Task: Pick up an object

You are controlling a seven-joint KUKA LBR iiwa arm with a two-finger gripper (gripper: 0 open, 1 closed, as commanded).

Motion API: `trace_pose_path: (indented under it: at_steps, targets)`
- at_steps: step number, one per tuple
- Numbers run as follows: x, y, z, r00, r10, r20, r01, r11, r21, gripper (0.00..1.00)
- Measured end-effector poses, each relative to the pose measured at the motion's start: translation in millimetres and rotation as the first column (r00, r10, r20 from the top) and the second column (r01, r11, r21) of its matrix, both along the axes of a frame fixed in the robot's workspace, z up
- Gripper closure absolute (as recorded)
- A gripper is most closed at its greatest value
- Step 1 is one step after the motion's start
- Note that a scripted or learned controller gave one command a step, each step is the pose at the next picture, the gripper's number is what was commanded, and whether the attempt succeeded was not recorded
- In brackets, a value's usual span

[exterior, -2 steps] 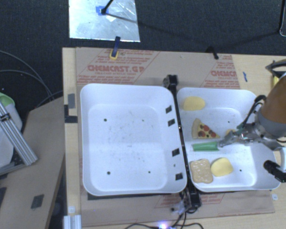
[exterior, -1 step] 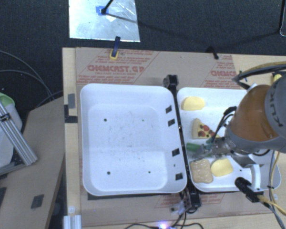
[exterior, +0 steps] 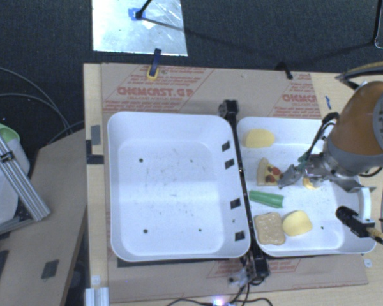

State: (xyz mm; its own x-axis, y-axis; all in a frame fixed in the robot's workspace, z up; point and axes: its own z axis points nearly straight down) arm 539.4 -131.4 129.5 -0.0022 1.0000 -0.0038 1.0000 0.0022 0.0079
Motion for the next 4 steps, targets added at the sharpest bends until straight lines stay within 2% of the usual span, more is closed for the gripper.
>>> trace_pose_path:
  at_steps: [1,2,3,4]
  targets:
    - [2.9,106.7,58.4,1.0,0.012,0.0,-0.012,1.0,0.008,0.0]
    - [-22.9,28.2,-17.3,1.0,-0.008,-0.014,0.008,1.0,0.002,0.0]
    - [33.3,36.6,-43.8,1.0,0.002,-0.002,-0.002,1.0,0.002,0.0]
    - [9.0,129.8,61.4,1.0,0.01,0.003,-0.01,1.0,0.007,0.0]
